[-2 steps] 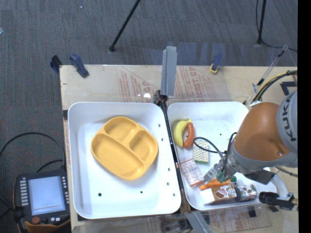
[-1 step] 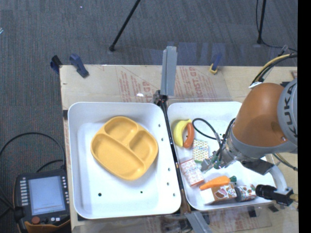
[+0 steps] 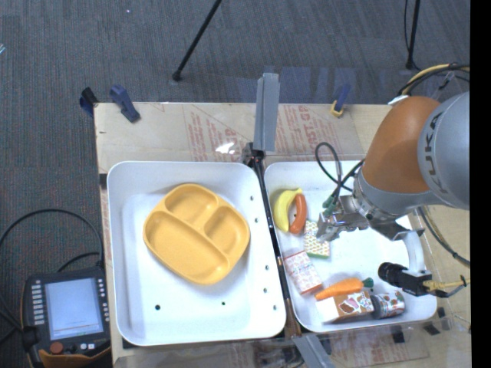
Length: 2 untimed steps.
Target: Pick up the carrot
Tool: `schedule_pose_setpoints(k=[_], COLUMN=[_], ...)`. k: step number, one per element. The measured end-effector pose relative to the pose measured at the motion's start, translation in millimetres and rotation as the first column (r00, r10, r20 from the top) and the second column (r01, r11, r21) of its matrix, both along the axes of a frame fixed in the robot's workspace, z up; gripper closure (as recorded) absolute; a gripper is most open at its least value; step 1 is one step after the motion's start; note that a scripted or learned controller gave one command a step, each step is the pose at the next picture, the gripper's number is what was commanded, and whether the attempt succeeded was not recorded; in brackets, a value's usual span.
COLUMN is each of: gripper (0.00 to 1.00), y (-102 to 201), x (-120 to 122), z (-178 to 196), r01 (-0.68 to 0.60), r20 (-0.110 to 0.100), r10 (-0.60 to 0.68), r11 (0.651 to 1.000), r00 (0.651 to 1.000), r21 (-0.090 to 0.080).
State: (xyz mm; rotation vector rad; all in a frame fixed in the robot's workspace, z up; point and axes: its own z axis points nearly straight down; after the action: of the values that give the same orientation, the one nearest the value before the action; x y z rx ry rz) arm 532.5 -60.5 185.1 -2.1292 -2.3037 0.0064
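The carrot (image 3: 340, 288) lies near the lower edge of the right bin (image 3: 349, 171), touching a small box (image 3: 354, 305) and beside a can (image 3: 389, 303). To grasp it well, the hand (image 3: 331, 227), hovering mid-frame, should drop lower and straddle the carrot crosswise. Whether the hand is apart or together I cannot tell. Farther up lie a banana (image 3: 285, 207) and sausage (image 3: 298, 213); the left bin (image 3: 126, 182) carries a yellow divided plate (image 3: 196, 232).
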Motion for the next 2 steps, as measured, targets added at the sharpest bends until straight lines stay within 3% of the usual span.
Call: schedule_pose_setpoints(k=[1, 2], gripper=[0.00, 0.00], y=[0, -33], x=[0, -54], z=[0, 3], r01=[-0.001, -0.234], r20=[0.000, 0.002], r10=[0.001, 0.234], r11=[1.000, 0.972], r00=[1.000, 0.972], r21=[0.000, 0.002])
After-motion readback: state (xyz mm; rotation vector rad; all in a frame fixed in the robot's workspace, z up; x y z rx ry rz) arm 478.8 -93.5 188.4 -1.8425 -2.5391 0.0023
